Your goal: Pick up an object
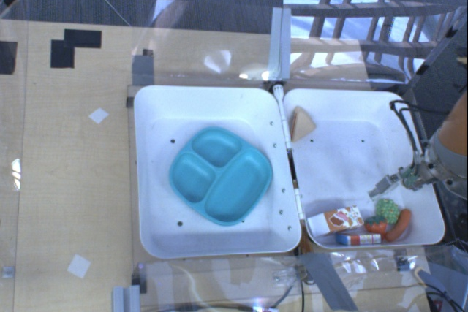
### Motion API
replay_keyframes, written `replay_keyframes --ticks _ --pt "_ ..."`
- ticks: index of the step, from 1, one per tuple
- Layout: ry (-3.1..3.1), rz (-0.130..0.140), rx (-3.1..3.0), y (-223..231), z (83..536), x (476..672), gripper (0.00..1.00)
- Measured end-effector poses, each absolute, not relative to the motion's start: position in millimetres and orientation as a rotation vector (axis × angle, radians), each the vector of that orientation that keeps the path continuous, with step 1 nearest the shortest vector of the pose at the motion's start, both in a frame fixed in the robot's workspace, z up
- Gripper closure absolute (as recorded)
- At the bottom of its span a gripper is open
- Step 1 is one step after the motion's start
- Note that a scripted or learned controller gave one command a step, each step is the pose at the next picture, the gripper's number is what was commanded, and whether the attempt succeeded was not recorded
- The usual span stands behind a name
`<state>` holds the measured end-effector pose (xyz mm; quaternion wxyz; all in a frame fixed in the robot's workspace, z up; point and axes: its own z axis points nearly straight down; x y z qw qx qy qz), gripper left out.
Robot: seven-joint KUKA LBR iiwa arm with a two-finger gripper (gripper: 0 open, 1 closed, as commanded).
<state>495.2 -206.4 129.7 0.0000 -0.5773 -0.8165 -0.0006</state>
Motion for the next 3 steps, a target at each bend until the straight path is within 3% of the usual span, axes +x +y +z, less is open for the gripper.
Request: replay_keyframes --ticks 1,2,3 --pt "-2.706 -0.003 -1.604 -206 140 541.3 0.00" --pt "-2.683 -0.005 -1.654 -198 88 573.0 0.00" --pt "-2.628 -0.002 -1.728 -207 165 504.6 0.00"
